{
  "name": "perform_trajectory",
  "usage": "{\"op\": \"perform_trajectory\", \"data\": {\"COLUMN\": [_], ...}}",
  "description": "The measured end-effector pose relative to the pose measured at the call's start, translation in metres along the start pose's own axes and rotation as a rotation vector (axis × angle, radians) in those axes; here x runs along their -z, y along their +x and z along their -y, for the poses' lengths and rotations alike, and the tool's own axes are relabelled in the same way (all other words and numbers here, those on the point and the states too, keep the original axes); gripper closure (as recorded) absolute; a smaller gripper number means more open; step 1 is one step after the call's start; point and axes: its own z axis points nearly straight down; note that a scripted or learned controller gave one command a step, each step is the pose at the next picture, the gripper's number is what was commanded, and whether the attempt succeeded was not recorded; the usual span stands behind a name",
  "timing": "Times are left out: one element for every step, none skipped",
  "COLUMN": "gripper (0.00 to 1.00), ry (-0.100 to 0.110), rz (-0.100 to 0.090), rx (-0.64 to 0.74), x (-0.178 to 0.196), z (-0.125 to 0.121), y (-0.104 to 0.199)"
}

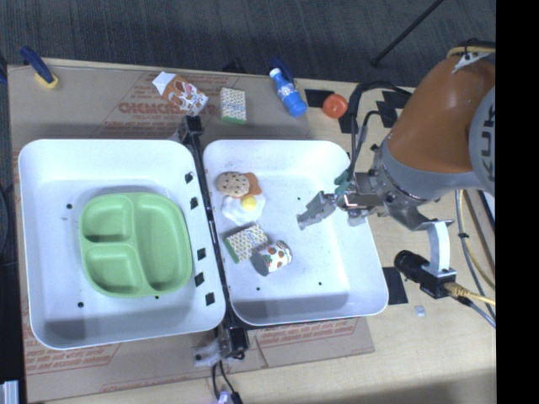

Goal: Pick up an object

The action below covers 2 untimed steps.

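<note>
Camera view shows the hand (313,211) poised over the right bin (337,297), nothing between its fingers; whether they are spread or pressed together I cannot tell. Left of the hand, near the bin's divider edge, lies a small cluster: a cookie-like toy (233,183) touching a fried-egg toy (245,206), a patterned block (245,241) and a rounded spotted piece (274,257). All look light, small, likely rigid plastic or foam with smooth printed skins, so slipping is the likely worry. The spotted piece sits nearest and fairly apart; pinching across its narrow sides seems best. Further left, a green divided plate (135,244) rests in the other bin (50,167).
</note>
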Motion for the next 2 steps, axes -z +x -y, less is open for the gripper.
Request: {"op": "perform_trajectory", "data": {"gripper": [0.00, 0.00], "ry": [0.005, 0.004], "rz": [-0.002, -0.002], "rx": [0.000, 0.002], "x": [-0.155, -0.198], "z": [0.012, 0.011], "y": [-0.004, 0.032]}}
